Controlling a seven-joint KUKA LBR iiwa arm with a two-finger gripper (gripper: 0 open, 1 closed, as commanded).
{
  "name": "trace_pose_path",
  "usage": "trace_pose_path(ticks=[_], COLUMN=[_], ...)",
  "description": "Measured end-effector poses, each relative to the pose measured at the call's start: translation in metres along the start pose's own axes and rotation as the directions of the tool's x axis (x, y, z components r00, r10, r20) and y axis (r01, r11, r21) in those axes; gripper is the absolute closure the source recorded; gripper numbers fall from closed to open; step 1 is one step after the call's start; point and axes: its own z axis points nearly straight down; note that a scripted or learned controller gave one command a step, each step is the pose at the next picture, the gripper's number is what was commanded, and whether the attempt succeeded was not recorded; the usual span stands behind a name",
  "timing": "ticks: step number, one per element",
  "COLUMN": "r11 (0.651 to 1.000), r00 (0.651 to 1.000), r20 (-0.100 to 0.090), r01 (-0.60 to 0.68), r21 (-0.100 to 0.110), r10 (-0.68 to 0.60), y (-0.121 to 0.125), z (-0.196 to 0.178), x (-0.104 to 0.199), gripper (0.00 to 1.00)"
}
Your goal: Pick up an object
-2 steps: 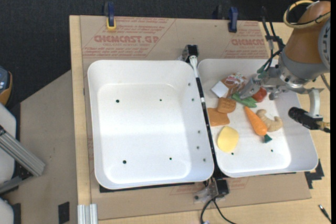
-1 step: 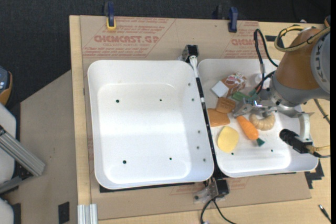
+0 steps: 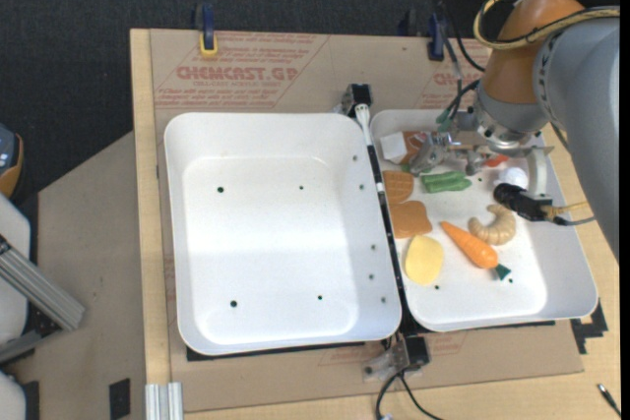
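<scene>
The gripper point(image 3: 441, 149) hangs low over the far end of the right bin point(image 3: 561, 285). I cannot tell how its jaws stand. Just below them lies a green bean point(image 3: 446, 181), its long side running left to right. Farther down lies a carrot point(image 3: 470, 246), slanted, green tip pointing down-right.

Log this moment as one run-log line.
end effector: low in right bin, far end | nearest: green bean | carrot: untouched | grasp: unconfirmed
</scene>
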Motion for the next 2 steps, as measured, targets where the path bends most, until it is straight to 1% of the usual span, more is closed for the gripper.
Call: trace_pose_path(ticks=[1,2], r11=[1.0,1.0], r00=[1.0,1.0], r20=[-0.025,-0.016], r01=[0.002,0.001], r21=[0.021,0.021], r10=[-0.001,-0.001], y=[0.0081,0.0066], z=[0.0028,-0.0069], x=[-0.0475,-0.0496], gripper=[0.0,1.0])
